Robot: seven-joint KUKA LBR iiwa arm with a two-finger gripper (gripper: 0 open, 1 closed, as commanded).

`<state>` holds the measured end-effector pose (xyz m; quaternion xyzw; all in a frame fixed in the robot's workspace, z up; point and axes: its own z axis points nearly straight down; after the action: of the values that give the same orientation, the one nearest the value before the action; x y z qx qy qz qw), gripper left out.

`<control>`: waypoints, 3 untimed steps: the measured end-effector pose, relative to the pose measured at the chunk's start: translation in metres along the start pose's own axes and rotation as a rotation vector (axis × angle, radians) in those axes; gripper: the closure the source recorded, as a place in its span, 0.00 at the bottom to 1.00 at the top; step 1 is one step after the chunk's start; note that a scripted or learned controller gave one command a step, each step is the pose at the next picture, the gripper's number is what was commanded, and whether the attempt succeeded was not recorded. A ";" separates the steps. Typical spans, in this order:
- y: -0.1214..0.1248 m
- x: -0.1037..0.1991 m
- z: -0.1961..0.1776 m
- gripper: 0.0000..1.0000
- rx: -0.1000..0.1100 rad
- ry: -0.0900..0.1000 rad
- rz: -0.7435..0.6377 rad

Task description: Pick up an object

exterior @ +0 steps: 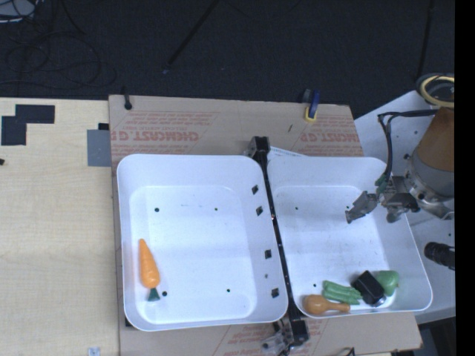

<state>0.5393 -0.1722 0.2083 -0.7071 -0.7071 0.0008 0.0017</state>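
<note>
Toys for picking lie in both white bins. In the camera view, an orange carrot (148,265) with a small green top rests alone near the front left corner of the left bin (185,170), its tip pointing toward the back and its green end close to the bin's front wall; the bin floor around it is bare white with a few small dark dots. The right bin (326,170) holds a small cluster pressed into its front right corner: a tan pear-shaped piece (324,305) lies against the front wall, a green bean pod (342,293) lies just behind and beside it, a black block (369,288) sits tilted and touching the pod, and a light green round piece (387,279) sits right behind the block, partly covered by it. These four crowd one another and hug the bin's rim, so the wall stands close on two sides of them. The gripper (361,208) hangs over the right side of the right bin, reaching in from the grey and orange arm (436,154) at the right edge, well apart from the cluster and from the carrot. Whether its fingers are apart or together cannot be told from this angle, and nothing shows between them. A black divider strip (269,221) runs between the two bins, which sit on a sheet of cardboard (223,124) held at the back by a blue and yellow clamp (311,104).
</note>
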 end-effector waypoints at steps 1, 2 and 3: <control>0.041 0.068 -0.006 0.00 -0.004 0.000 -0.006; 0.107 0.063 0.096 0.00 -0.004 -0.003 -0.005; 0.105 0.137 0.016 0.00 -0.006 0.000 -0.006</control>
<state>0.6447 -0.0350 0.1919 -0.7050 -0.7092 -0.0015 -0.0004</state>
